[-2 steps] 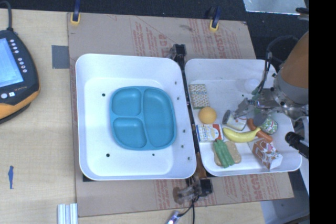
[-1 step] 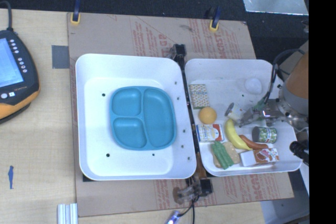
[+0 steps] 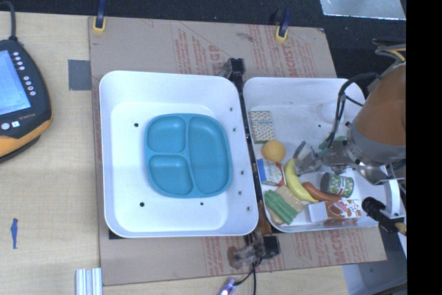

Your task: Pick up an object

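At the bottom of the frame, small clips [image 3: 250, 252] and wires sit on the brown cardboard [image 3: 173, 45] under the bins. Just above them are two white bins side by side. The left bin [image 3: 117, 148] holds a blue plate [image 3: 188, 154] with three parts. The right bin [image 3: 290, 97] holds a heap of small toys in its lower half. Low in the heap lie a green block [image 3: 281, 206] and a red and white pack [image 3: 343, 209]. A bit higher are a yellow banana [image 3: 295, 180], an orange carrot [image 3: 320, 191], a small can [image 3: 338, 184] and a round yellow ball [image 3: 273, 150]. Above those is a small patterned card [image 3: 262, 125]. The arm [image 3: 380, 121] comes in from the right edge of the frame, and its gripper [image 3: 309, 159] is down in the right bin, just above the banana and close to the can. Whether it is wide or narrow cannot be told. At the far left edge sits a black and orange tablet [image 3: 17, 107] on the bench.
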### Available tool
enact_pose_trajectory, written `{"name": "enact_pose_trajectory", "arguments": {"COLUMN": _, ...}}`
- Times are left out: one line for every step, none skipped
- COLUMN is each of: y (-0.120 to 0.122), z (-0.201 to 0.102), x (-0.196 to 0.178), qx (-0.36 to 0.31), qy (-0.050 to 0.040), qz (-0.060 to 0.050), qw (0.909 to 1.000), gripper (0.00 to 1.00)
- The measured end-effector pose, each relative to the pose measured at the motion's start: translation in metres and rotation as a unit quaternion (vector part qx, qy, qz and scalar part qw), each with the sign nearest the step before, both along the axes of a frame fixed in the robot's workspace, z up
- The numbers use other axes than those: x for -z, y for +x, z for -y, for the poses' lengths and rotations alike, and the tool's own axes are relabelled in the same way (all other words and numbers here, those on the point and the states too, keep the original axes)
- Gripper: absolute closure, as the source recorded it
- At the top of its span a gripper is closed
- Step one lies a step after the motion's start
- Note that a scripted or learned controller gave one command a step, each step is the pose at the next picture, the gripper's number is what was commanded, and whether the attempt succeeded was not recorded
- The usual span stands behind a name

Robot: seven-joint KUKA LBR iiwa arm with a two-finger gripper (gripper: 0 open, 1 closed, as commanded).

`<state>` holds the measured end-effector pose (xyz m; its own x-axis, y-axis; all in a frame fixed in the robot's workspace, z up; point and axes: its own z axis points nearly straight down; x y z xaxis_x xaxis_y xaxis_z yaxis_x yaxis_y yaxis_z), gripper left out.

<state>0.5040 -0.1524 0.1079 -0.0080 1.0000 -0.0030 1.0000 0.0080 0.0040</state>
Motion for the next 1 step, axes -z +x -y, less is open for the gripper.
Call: {"name": "enact_pose_trajectory", "arguments": {"y": -0.0275, "z": 0.0520, "x": -0.0745, "qx": 0.003, "qy": 0.0012, "qz": -0.003, "qw": 1.0000, "gripper": 0.00}}
